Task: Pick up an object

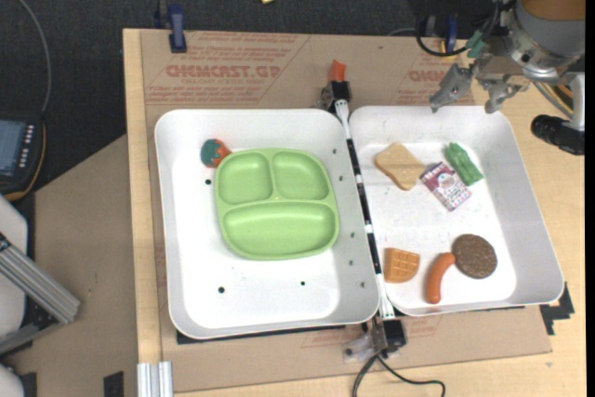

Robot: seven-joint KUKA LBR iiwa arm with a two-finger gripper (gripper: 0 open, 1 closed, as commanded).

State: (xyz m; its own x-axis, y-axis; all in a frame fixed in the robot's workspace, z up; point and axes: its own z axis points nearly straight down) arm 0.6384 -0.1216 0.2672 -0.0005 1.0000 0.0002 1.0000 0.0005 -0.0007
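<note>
We see the gripper point(469, 95) hanging over the far edge of the right bin point(532, 200), its jaws spread apart with nothing between them. Below it, the right bin holds six small toy foods. Near the far edge lie a tan slice of bread point(400, 165), a pink packet point(445, 185) with a printed pattern whose writing is too small for us to read, and a green pickle point(463, 163) just beside the packet, toward the right edge. Toward the near edge sit an orange waffle point(402, 264) with a grid face, an orange-red sausage point(438, 278) lying at a slant, and a round brown cookie point(475, 256) touching the sausage's far end. The left bin point(186, 274) carries a light green plate point(275, 202) with three compartments, and a small red and green strawberry point(215, 152) lies just beside the plate's far left corner. Both bins rest on a brown board point(279, 70) on the table point(84, 228); red lettering along its far edge reads "CHEMCAST GP", repeated faintly toward the far right corner.
</note>
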